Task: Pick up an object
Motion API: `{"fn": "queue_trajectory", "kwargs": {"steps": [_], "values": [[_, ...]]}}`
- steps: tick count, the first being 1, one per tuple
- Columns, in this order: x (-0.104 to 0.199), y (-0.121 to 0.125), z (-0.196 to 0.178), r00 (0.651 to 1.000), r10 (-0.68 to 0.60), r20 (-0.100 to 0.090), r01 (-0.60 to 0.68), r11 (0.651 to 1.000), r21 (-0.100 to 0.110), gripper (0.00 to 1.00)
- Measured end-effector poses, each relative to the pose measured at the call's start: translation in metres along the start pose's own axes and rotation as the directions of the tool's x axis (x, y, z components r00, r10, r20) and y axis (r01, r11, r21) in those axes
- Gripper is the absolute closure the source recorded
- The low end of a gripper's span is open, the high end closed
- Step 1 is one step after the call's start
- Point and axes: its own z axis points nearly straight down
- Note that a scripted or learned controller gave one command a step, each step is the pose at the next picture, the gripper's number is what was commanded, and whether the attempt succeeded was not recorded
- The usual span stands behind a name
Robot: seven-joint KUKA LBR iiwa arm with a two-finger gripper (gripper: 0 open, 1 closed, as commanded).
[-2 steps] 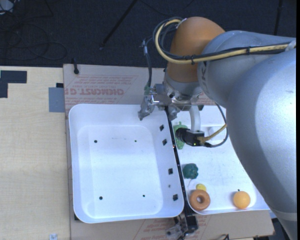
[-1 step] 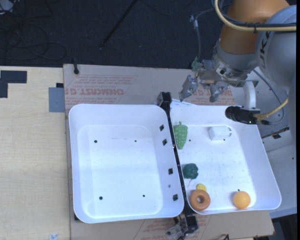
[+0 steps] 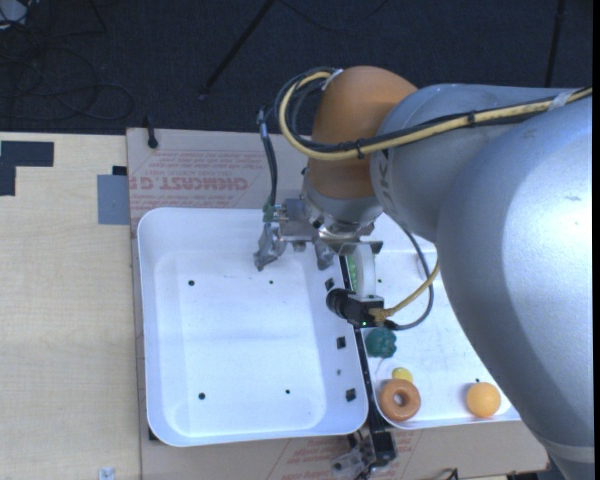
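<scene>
My gripper [image 3: 296,251] hangs over the far right corner of the left white bin [image 3: 230,348]. Its two fingers [image 3: 269,252] stand apart, so it is open with nothing between them. The objects lie in the right bin [image 3: 440,353], nearer the front: a teal lump [image 3: 382,343], a small yellow piece [image 3: 402,375], a brown ring-shaped donut [image 3: 400,400] and an orange ball [image 3: 483,399]. They sit well in front of the gripper, across the divider between the bins. The arm hides most of the right bin.
The grey arm with its orange band [image 3: 350,133] covers the right side of the view. A black cable and small fitting [image 3: 345,303] hang by the divider. Wooden bench [image 3: 50,298] lies to the left, and cardboard [image 3: 195,173] behind the bins.
</scene>
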Motion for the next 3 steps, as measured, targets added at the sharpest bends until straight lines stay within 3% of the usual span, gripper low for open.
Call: {"fn": "queue_trajectory", "kwargs": {"steps": [1, 2, 3], "values": [[-0.078, 0.026, -0.008, 1.0, 0.015, 0.006, -0.015, 1.0, -0.013, 0.0], [-0.177, 0.029, -0.009, 1.0, 0.018, 0.006, -0.018, 1.0, -0.013, 0.0], [-0.14, -0.019, -0.007, 1.0, 0.008, 0.001, -0.008, 1.0, -0.006, 0.0]]}}
